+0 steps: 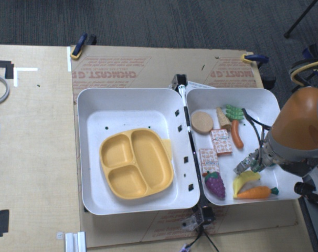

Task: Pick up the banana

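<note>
banana lies in the right bin, near its front wall, touching the carrot just in front of it. my claw hangs just above the banana's upper end — if it is spread or pressed together, i cannot tell. purple grapes lie to the left of the banana; a yellow divided plate is in the left bin.

At the right edge of my frame, the arm shows a rounded orange band above grey casing, black cables trailing to a metallic gripper.
</note>
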Robot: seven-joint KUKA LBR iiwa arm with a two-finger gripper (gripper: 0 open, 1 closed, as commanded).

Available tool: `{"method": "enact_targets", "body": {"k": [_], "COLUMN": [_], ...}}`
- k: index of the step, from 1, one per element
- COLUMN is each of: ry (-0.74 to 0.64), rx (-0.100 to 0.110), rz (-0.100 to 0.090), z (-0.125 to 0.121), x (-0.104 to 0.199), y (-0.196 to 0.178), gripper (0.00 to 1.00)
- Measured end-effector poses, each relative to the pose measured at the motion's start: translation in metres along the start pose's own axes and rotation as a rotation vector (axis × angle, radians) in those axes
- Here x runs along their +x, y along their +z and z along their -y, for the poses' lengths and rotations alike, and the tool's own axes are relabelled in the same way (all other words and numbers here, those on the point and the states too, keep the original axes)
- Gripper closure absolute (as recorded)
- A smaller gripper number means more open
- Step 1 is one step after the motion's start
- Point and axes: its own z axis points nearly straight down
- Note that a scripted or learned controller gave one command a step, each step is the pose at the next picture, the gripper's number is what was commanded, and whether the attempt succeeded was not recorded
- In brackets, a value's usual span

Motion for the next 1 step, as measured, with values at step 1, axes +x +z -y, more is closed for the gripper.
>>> {"method": "enact_targets", "body": {"k": [1], "ry": [-0.405], "rx": [0.002], "rz": [-0.002], "z": [-0.0145], "x": [0.0292], "y": [0.0099], "gripper": [1.00]}}
